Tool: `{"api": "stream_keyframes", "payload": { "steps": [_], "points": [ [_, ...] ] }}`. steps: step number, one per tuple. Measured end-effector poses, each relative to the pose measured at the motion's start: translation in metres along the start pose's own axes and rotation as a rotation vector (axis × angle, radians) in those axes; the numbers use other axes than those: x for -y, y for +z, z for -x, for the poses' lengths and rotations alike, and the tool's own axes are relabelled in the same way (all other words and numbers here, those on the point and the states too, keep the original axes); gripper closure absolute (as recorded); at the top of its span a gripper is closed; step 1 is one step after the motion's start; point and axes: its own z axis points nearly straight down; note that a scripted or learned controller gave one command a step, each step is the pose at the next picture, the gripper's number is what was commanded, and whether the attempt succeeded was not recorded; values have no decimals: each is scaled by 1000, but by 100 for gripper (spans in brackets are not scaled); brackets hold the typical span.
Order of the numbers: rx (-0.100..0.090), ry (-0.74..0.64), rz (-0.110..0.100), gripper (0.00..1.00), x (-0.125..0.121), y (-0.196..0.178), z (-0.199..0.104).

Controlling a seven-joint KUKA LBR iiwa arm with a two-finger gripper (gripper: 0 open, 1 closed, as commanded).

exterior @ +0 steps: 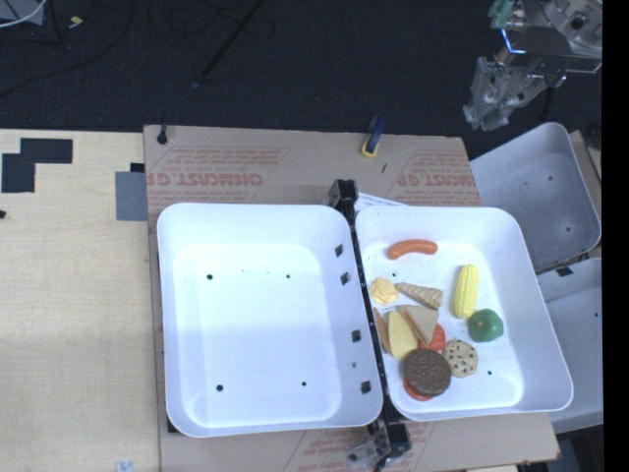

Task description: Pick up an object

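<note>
Nothing is picked yet. The gripper point(496, 94) hangs high at the upper right, well apart from the 2 bins; whether it is spread or closed, I cannot tell. The toy food, including a sausage point(411, 249) and corn point(465, 290), lies in the right bin point(531, 264).

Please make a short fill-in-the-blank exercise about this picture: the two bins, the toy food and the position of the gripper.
1. All the toy food lies in the ____ bin.
2. The corn cob is ____ in colour.
3. The sausage lies nearer the ____ edge of the view than the brown cookie.
4. The gripper hangs over the dark floor, ____ both bins.

Missing words: right; yellow; top; outside
</note>
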Motion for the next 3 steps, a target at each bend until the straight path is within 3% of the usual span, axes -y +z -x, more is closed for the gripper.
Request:
{"api": "stream_keyframes", "payload": {
  "steps": [1,2,3],
  "points": [
    [-1,-3,-11,100,59,5,-61],
    [1,0,-11,100,84,5,-96],
    [2,0,-11,100,92,6,-137]
  ]
}}
